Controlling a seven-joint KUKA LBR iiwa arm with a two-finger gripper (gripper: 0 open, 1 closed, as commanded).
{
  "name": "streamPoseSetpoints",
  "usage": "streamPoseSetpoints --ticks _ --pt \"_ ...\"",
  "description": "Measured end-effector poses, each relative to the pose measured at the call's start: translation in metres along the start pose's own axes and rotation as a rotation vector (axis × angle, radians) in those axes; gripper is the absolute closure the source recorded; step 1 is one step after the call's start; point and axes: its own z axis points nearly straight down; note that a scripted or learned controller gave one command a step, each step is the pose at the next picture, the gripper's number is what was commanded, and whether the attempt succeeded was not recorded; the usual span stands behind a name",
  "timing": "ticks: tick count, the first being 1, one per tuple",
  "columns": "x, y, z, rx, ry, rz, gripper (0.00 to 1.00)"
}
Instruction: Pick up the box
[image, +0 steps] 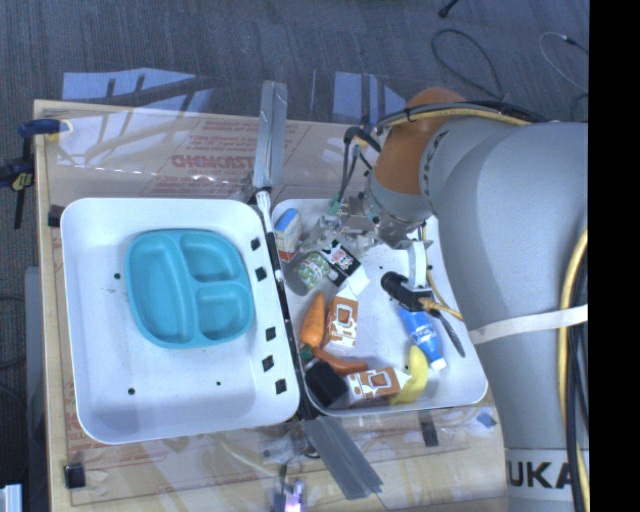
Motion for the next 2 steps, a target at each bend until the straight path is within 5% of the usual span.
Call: streamPoseSetpoints --ticks 1,2 --pt "0.0016 0.0008 -0.0109 0.001 0.0 -0.008 1.0" --pt "0.0057 -0.0085 -0.0174 0.003 0.001 -0.009 1.0"
